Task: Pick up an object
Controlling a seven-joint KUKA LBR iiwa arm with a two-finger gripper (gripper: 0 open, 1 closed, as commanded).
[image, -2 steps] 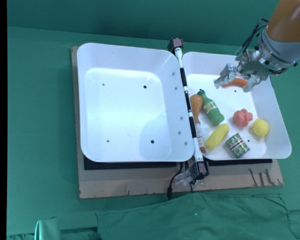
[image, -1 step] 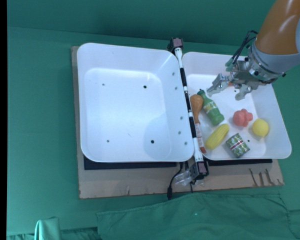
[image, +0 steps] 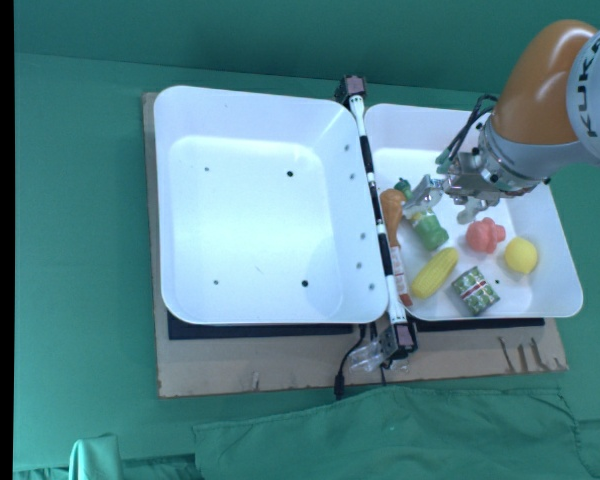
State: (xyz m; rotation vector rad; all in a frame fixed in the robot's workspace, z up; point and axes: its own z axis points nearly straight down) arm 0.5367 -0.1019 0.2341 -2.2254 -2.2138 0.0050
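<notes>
Over the right bin [image: 555, 268], the tool [image: 442, 192] hovers above the green bottle [image: 427, 228] by the carrot [image: 391, 211]; finger state unreadable. Centre squarely over the bottle before descending.

Green bottle [image: 427, 228], clear cap, lying tilted in right bin [image: 560, 293] between carrot [image: 391, 211] and red toy [image: 485, 235].

- "KUKA" in dark capitals on grey arm housing [image: 598, 88], cut by frame edge, up and right of the fingers.
- Patterned label on green-and-white can [image: 475, 290], below the fingers; not legible.
- No other legible text.
</notes>
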